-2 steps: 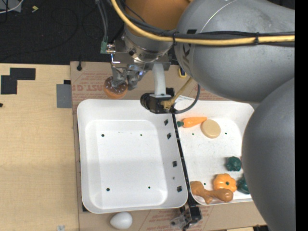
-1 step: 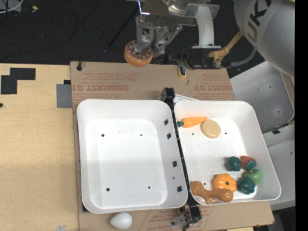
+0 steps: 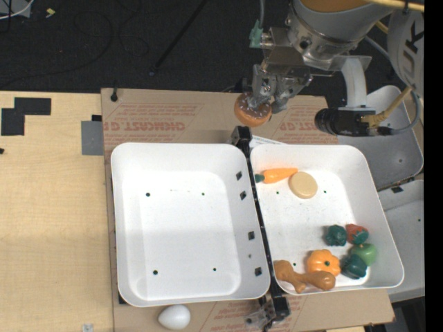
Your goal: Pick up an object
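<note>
Two white bins sit side by side: the left bin [image 3: 181, 220] and the right bin [image 3: 322, 216]; the right one holds one carrot [image 3: 278, 176], one cream disc [image 3: 303, 185], one orange pumpkin-like piece [image 3: 323, 261], one tan drumstick-shaped piece [image 3: 303, 277], and a tight cluster of green and red pieces [image 3: 354, 249] too crowded to count surely; one white egg [image 3: 174, 317] lies outside, below the left bin; the gripper [image 3: 259, 106] hangs above the bins' far edge, fingers closed on a round brown doughnut-like object [image 3: 251, 112], its upper part hidden by them.
</note>
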Tool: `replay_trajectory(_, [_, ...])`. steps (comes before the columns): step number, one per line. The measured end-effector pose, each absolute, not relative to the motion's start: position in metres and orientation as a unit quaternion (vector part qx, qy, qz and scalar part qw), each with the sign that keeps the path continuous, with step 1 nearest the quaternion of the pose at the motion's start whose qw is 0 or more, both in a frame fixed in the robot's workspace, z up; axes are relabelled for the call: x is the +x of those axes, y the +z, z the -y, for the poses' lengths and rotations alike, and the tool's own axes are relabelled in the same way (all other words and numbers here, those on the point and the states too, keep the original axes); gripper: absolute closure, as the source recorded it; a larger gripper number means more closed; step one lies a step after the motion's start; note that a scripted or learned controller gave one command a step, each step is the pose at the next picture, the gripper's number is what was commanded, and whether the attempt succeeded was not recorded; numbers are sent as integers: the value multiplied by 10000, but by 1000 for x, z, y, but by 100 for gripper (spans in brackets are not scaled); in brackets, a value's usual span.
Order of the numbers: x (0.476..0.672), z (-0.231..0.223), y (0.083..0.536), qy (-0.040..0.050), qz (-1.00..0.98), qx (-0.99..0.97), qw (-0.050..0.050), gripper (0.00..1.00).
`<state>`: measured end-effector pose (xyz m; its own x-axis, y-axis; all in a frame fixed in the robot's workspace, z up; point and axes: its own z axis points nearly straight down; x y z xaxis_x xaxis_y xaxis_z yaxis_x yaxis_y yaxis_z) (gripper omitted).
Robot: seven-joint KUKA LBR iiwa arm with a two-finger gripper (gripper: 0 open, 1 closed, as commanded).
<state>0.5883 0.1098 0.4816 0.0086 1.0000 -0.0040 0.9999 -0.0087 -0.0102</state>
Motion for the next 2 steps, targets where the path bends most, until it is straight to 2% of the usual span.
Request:
replay_trajectory(1, [590, -36, 426, 50, 7041, -7100, 22, 100])
replay_trajectory(2, [529, 9, 348, 57, 7048, -7093, 47, 100])
